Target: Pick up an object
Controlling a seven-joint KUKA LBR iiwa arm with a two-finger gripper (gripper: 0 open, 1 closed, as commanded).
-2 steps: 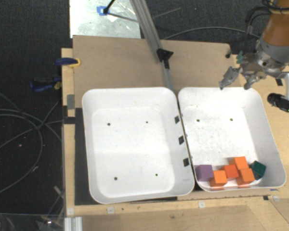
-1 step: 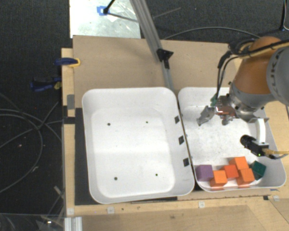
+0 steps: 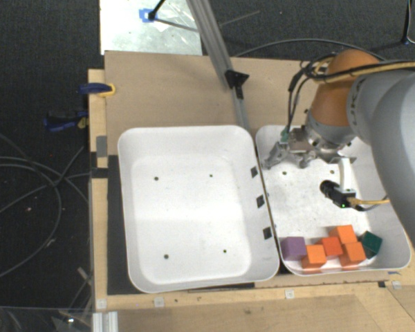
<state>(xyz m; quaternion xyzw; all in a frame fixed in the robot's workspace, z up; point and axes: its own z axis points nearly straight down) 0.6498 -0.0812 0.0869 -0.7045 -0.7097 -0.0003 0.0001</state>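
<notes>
Nothing grabbed yet: the gripper [image 3: 289,155] hung apart and empty, well clear of the blocks [image 3: 332,247].

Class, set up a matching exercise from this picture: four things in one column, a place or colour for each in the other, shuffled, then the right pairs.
Things:
1. purple block
2. green block
3. left bin
4. gripper

Descriptions:
A. far end of the right bin
B. leftmost of the blocks
C. holds no blocks
D. rightmost of the blocks

Pairs: 1-B, 2-D, 3-C, 4-A

claw [image 3: 288,156] over right bin [image 3: 290,192], blocks [image 3: 330,247] clustered
</notes>
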